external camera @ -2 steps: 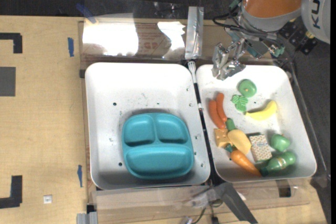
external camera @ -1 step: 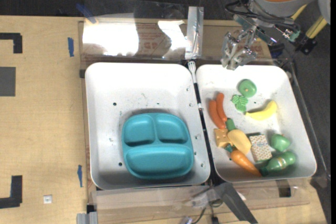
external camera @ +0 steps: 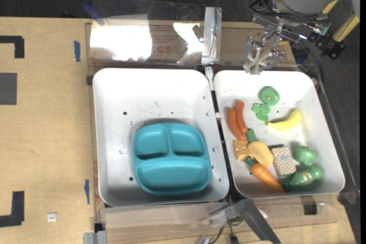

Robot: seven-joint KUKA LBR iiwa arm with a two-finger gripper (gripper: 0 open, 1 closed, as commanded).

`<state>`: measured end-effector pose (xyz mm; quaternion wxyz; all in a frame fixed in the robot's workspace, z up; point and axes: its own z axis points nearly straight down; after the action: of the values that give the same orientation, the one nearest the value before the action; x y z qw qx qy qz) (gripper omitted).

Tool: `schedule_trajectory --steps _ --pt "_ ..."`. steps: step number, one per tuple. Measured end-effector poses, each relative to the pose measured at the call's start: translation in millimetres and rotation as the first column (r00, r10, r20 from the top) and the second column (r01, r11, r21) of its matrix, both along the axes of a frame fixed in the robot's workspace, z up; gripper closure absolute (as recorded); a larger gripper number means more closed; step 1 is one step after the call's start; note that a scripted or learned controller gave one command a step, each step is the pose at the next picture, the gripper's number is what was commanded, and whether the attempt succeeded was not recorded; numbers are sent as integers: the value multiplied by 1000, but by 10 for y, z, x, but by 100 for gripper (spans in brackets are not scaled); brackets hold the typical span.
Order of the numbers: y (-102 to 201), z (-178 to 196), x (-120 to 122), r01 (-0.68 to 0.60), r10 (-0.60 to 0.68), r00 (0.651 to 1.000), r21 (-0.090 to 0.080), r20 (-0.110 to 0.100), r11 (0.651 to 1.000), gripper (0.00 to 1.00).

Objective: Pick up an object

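My gripper (external camera: 258,63) hangs over the far rim of the right bin (external camera: 327,123), its metal fingers (external camera: 253,58) pointing down and set slightly apart with nothing between them. Below it in that bin lie toy foods: a green round piece (external camera: 268,95), a banana (external camera: 286,121), two red-orange sausages (external camera: 237,120), a yellow pepper (external camera: 259,152), a carrot (external camera: 266,175), a patterned cube (external camera: 283,161) and green vegetables (external camera: 305,167). The green round piece is the nearest to the gripper, a little in front of it.
The left bin (external camera: 114,94) holds a teal divided tray (external camera: 170,158). A metal divider post (external camera: 211,37) stands behind the gap between the bins. Clear plastic sheeting (external camera: 143,37) lies behind the left bin.
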<state>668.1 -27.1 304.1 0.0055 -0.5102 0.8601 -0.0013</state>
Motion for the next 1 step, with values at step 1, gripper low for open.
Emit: schedule_trajectory --steps 1 --pt "-62 -156 -6 -171 171 985 -1 -7 985 100"
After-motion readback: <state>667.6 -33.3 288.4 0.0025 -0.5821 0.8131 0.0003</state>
